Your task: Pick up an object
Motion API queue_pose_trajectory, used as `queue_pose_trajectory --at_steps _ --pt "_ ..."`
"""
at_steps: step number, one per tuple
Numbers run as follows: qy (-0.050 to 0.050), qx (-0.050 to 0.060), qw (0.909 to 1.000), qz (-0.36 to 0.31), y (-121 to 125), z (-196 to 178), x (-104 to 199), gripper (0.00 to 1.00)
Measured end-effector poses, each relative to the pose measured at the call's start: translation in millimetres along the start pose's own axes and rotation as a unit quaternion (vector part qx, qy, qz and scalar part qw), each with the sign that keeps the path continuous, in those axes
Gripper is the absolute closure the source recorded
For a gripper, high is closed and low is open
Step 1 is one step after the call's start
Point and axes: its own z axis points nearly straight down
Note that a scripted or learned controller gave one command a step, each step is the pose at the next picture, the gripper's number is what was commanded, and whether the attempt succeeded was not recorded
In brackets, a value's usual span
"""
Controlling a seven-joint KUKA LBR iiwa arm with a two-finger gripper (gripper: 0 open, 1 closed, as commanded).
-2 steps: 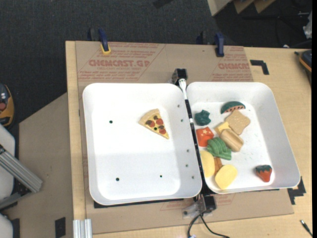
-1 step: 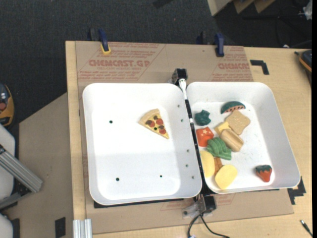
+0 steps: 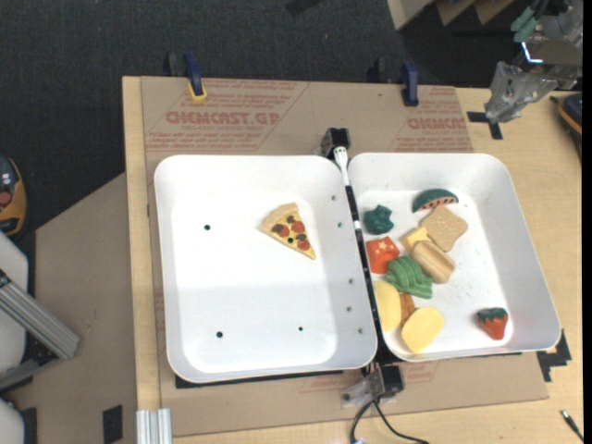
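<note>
Camera view has me parked high at the upper right, my claw well off past the far corner of the right bin, nothing in its grip as far as I can see, and whether it's spread or pressed together I cannot tell from here, it's too small and blurred. Nothing picked yet, so I'm choosing a target. The pizza slice lies flat and alone in the left bin, well apart from everything, the cleanest pick I judge, though it sits low and thin, so I'd need to come straight down and close across its narrow width. In the right bin things crowd: the watermelon slice near the bread, the green leafy piece touching its neighbours, the yellow piece beside the divider. The strawberry stands alone near the front right wall, nearer to me, chunky enough to pinch. I'd favour that one, approaching vertically and minding the bin wall.
</note>
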Motion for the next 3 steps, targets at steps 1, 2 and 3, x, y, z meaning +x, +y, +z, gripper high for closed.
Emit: queue_pose_trajectory --at_steps 1,2,3 --pt "-0.004 -0.012 0.9999 0.004 8 -84 -28 1.0" --pt "0.0 0.001 1.0 0.0 -28 33 53 1.0" --pt "-0.003 -0.015 0.9999 0.003 14 -101 38 1.0"
